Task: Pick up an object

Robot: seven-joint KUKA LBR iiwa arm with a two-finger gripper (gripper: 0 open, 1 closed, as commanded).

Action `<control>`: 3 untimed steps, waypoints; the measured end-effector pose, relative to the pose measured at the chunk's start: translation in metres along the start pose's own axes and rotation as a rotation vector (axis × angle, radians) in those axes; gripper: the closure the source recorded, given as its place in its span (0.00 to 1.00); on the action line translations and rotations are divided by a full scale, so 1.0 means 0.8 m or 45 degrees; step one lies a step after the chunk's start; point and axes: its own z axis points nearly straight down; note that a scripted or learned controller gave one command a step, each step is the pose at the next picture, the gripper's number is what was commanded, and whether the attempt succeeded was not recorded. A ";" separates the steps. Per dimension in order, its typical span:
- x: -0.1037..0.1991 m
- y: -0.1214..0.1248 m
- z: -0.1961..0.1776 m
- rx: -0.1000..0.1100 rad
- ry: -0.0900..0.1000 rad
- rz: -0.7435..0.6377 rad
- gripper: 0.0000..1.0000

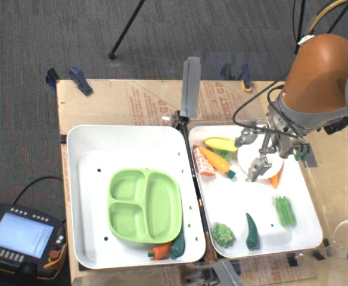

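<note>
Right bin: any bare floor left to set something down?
Yes: the right bin has bare floor mid-bin, bordered by the carrot above, broccoli and dark green pepper below, green beans to the side. The top is crowded: corn, white plate, gripper.

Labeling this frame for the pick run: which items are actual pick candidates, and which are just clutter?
Pick candidates, right bin:
- corn
- carrot
- small red-and-white packet
- broccoli
- dark green pepper
- green beans
- white plate under the hand

Just lying about:
- green divided tray, left bin
- pendant, bottom left
- clamps on the bench edge
</note>
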 end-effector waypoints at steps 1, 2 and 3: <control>-0.034 -0.071 0.197 0.000 0.005 0.393 0.00; 0.067 -0.086 0.195 0.000 0.000 0.575 0.00; 0.007 -0.016 0.194 -0.002 -0.001 0.507 0.00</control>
